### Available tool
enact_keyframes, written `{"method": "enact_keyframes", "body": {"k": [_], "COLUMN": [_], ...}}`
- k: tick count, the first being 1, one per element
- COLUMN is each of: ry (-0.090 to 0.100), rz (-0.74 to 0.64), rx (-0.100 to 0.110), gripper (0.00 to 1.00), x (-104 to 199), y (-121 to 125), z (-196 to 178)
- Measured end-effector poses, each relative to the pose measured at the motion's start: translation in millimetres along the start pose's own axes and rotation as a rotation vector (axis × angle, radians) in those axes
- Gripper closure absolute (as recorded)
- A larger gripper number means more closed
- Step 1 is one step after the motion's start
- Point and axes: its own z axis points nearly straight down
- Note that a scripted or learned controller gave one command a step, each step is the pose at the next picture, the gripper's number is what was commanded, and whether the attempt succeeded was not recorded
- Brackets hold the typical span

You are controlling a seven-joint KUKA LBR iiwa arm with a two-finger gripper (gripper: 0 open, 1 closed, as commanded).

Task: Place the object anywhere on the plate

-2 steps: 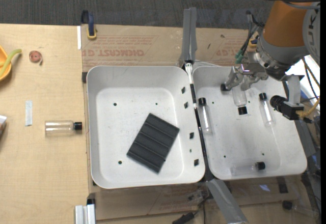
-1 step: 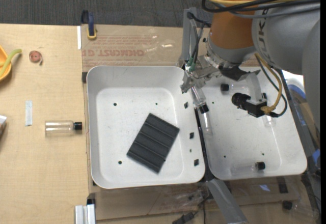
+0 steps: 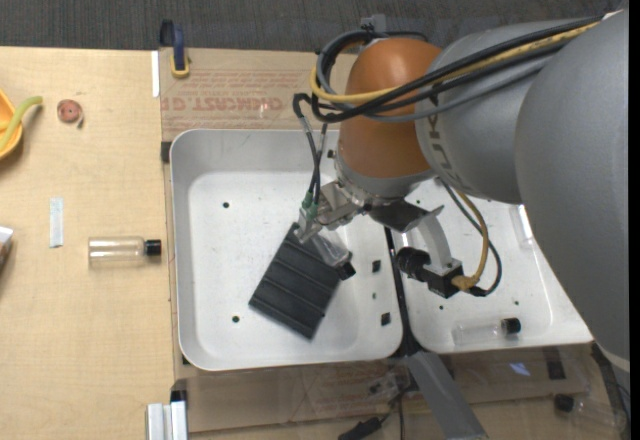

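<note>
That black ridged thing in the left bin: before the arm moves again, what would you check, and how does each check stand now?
1. Black slab lies flat in the left bin: ok.
2. Gripper is at the slab's upper end: ok.
3. Slab is between the fingers: cannot tell; the wrist hides them.
4. A plate to put it on is in sight: not ok; I can pick out none in either bin.
5. Cables hang free of the slab: ok.
6. Right bin holds a small clear bottle, apart from the slab: ok.
</note>
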Motion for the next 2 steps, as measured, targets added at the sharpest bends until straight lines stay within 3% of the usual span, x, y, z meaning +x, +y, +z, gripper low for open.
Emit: {"method": "enact_keyframes", "body": {"k": [1, 2], "ry": [0.000, -0.002], "rz": [0.000, -0.154], "rx": [0.000, -0.005], "gripper": [0.00, 0.00], "x": [-0.4, -47.9], "y": [0.0, 57.7], "z": [-0.1, -142.9]}}
